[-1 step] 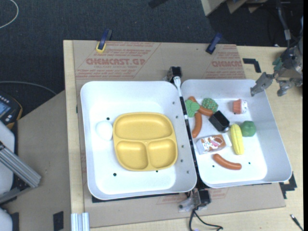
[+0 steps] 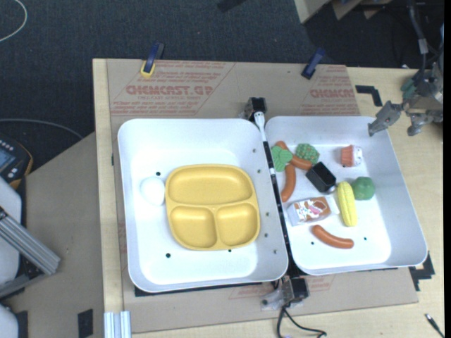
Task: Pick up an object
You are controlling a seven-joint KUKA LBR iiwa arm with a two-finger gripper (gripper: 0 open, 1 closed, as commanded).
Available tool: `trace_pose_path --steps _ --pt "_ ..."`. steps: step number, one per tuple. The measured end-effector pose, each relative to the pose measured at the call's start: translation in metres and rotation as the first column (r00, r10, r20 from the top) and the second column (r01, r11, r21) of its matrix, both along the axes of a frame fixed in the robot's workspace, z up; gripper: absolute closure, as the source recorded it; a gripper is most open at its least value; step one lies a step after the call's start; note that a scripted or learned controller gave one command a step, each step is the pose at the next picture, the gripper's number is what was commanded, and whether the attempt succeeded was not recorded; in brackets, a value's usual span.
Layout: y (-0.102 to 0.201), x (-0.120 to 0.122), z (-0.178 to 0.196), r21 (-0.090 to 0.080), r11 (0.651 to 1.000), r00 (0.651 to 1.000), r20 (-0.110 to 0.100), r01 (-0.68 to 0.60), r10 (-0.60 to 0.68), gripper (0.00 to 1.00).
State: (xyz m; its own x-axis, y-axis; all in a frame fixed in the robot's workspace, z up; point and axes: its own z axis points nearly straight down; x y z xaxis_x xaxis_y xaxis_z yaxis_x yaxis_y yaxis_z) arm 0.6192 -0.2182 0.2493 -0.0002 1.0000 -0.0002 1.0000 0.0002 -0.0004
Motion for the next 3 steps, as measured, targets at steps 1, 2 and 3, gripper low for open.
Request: trace_pose_path --steps 1,2,3 --pt "0.011 0.0 -0.052 0.002 1.0 1.0 -0.006 -0.001 0.001 0.0" --pt "0.015 0.002 -0.115 0.003 1.0 1.0 -0.007 -0.002 0.002 0.0" --pt "0.016 0.001 -0.168 0.002 1.0 1.0 -0.006 -0.001 0.001 0.0"
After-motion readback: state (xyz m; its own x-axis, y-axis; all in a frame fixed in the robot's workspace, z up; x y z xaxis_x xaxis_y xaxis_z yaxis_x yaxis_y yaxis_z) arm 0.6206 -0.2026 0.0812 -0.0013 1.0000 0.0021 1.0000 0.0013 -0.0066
